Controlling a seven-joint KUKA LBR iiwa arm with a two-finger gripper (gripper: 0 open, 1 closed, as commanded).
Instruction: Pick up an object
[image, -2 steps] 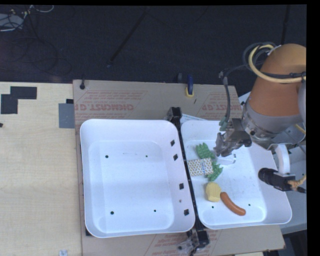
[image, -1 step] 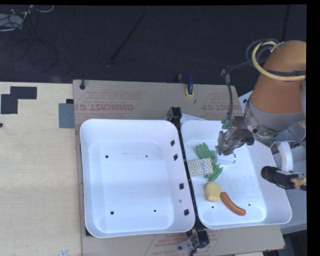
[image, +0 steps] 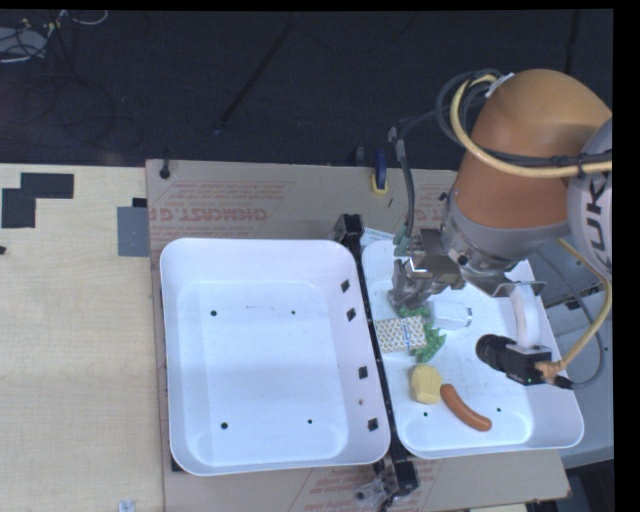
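The gripper (image: 410, 288) hangs low in the right bin (image: 530, 418), just above the checkered packet (image: 398, 334) and green scrap (image: 432, 342). Can't tell if it's spread or closed. The two touch, so it'll probably snag both or skid off the flat packet.

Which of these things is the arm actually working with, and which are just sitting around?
In play: gripper; right bin; in it, orange sausage-like thing, yellow lump, checkered packet, green piece.
Lying about: left bin; brown board under the bins; grey patch on the bench.
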